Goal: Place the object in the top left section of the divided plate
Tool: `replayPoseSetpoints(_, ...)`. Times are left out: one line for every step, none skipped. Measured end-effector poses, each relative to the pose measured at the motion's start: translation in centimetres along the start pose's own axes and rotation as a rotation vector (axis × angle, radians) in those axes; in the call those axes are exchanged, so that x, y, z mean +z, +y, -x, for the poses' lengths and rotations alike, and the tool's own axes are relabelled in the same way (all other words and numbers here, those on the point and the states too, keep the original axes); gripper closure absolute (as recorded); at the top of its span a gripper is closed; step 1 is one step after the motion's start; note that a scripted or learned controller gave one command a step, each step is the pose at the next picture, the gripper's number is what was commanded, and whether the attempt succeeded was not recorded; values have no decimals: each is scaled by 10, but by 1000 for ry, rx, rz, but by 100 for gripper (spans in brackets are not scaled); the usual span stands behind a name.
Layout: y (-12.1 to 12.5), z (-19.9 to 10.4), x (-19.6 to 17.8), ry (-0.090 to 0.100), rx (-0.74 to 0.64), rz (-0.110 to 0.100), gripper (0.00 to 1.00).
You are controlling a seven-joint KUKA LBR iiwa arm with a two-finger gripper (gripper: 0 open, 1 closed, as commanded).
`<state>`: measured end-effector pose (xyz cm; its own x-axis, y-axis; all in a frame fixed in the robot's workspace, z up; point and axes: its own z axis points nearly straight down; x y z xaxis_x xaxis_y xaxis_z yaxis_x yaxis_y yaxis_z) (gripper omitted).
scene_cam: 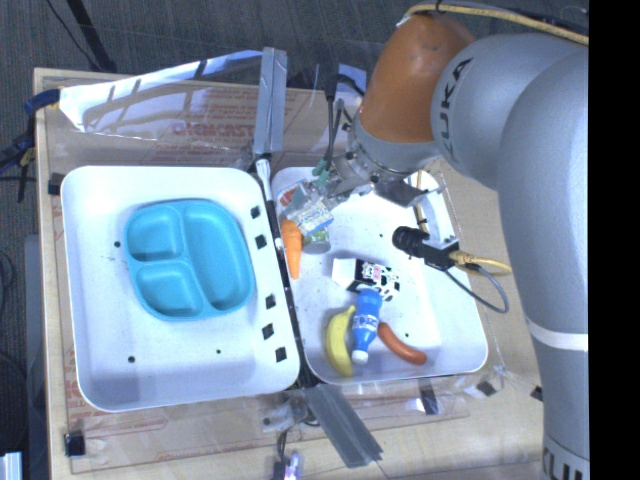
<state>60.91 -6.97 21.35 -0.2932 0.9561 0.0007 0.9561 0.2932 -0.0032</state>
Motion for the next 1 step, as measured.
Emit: replayPoseSetpoints(-3, -83, 23, 0, -149, -1, 100)
